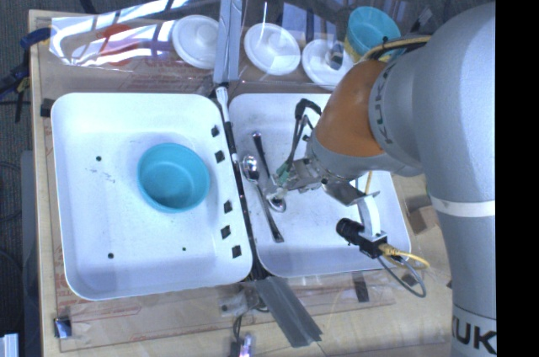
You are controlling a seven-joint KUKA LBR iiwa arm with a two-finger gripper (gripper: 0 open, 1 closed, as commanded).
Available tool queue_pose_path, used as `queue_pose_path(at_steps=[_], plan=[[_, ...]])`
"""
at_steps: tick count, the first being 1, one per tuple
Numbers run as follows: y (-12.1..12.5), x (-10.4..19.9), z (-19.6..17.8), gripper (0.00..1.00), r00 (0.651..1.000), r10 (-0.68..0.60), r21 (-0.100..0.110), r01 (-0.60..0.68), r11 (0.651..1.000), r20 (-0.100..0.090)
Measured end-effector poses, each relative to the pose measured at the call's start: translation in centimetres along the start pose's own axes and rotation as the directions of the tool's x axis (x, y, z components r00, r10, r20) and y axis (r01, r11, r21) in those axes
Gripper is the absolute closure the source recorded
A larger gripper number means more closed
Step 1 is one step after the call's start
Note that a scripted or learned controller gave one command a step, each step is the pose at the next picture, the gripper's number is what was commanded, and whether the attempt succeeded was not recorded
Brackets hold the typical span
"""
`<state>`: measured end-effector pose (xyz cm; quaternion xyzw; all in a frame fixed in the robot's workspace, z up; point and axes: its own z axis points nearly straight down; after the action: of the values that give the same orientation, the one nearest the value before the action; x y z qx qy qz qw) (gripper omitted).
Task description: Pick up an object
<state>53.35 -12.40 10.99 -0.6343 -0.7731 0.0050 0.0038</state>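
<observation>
From above, the gripper (pixel 282 183) is low in the right bin (pixel 337 258), over a spoon (pixel 253 172) and a dark utensil (pixel 268 199); whether it grips either, I cannot tell. The thin, flat metal could slip free, or the tips could catch both pieces together. The blue bowl (pixel 173 176) sits well apart in the left bin (pixel 84 128).

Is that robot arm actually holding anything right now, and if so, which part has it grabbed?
It cannot be told. The gripper is low in the right bin, right over the spoon, but its tips blur into the spoon there.
</observation>
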Motion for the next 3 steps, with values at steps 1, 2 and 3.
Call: queue_pose_path(at_steps=[1,2,3], plan=[[0.00,0.00,0.00,0.00,1.000,0.000,0.000,0.000,1.000,0.000],[0.11,0.02,-0.63,1.00,1.000,-0.005,0.004,0.005,1.000,-0.001],[0.11,0.03,-0.63,0.00,1.000,-0.005,0.004,0.005,1.000,-0.001]])
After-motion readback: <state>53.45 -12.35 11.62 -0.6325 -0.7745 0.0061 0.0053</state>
